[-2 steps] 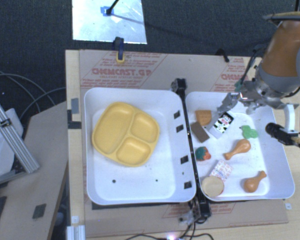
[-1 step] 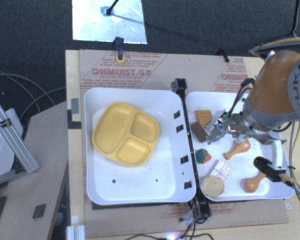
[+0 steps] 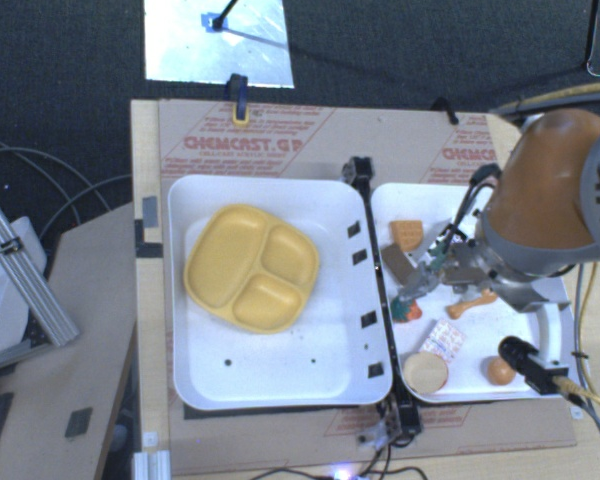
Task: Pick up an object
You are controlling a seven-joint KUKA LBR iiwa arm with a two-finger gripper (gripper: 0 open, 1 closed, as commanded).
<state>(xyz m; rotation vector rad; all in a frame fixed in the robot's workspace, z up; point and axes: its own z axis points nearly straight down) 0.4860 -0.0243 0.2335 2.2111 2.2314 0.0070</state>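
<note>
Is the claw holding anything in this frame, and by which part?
Cannot be told. The claw is low in the right bin, beside a small red-and-green item, but no object shows between its tips.

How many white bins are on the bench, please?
2. The left bin holds a yellow divided tray; the right bin holds small items, with the arm above it, possibly hiding some.

You see one arm [image 3: 555, 198] | broad rounded orange band above the wrist | grey shell segment at its right edge | grey metal wrist block beneath | thin black cables looping off its left side | small dark gripper [image 3: 412, 288] hardware.
</note>
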